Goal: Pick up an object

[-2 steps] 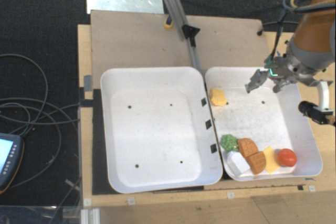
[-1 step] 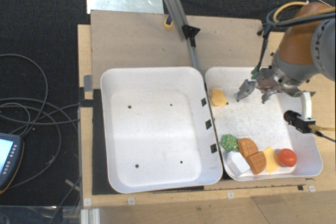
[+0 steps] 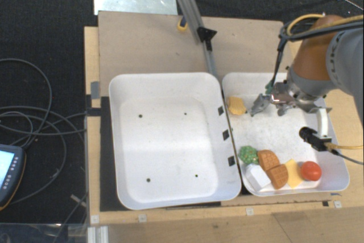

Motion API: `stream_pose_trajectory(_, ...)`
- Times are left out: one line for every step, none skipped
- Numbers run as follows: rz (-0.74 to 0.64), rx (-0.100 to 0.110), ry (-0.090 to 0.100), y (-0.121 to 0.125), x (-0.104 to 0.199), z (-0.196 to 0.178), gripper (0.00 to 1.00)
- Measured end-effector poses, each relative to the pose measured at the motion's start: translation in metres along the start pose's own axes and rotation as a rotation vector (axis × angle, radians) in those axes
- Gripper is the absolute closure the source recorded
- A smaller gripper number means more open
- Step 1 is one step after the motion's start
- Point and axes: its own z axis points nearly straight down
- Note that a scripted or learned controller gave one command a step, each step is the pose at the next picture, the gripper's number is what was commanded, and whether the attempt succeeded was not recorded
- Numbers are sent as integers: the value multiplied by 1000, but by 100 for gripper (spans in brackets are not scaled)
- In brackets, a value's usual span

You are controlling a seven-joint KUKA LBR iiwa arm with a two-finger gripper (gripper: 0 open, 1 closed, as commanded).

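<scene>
Tomato [image 3: 310, 170]: round, red, at the right bin's [image 3: 341, 182] 5 o'clock corner.
Gripper [image 3: 271, 107]: jaws spread, holding nothing.

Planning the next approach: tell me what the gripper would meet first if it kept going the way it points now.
The gripper points toward the view's left, low in the right bin. The yellow piece lies next in that line, probably met first, though height is unclear.

Two white bins [image 3: 170, 85], two yellow pieces [image 3: 236, 104], two brown loaves [image 3: 273, 167], one tomato [image 3: 310, 171], one green sprig [image 3: 248, 153].
</scene>
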Motion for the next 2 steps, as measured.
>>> stream_pose_trajectory(0, 0, 0, 0, 0, 37, 0)
stream_pose_trajectory(1, -6, 0, 2, 0, 24, 100)
